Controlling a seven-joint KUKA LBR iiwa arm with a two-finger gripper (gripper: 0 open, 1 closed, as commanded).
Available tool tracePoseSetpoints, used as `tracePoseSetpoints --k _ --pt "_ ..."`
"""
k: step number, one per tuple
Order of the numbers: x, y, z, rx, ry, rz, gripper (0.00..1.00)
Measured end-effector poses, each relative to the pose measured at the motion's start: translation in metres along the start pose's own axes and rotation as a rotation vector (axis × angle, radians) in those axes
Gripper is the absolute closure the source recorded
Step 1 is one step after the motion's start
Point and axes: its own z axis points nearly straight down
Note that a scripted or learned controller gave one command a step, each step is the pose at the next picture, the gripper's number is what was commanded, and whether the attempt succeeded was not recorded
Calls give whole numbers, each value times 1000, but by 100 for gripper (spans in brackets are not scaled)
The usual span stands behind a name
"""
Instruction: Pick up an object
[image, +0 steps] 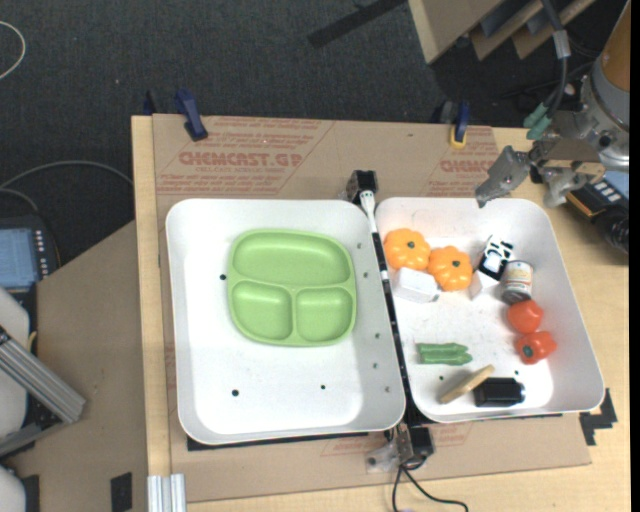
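The right bin (560, 240) holds several small objects. Two orange pumpkins (405, 248) (450, 266) lie near its upper middle, with a white block (418, 286) just below them. A black-and-white cube (494, 257) and a small jar (516, 281) sit to their right. Two red tomato-like pieces (525, 316) (536, 346) lie lower right. A green pod (443, 352), a wooden stick (465, 384) and a black block (497, 392) rest near the front. My gripper (530, 185) hovers over the bin's far right corner, open, with nothing between its fingers.
The left bin (200, 380) carries a light green divided plate (292, 287). A black brush-like tool (365, 195) lies along the seam between the bins. Blue clamps (190, 112) (460, 125) grip the cardboard base at the back.
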Motion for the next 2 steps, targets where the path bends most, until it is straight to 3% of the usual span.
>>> tracePoseSetpoints --k 1,2 --pt "48 -75 72 32 5 -4 0" --pt "29 -35 1 10 1 -1 0"
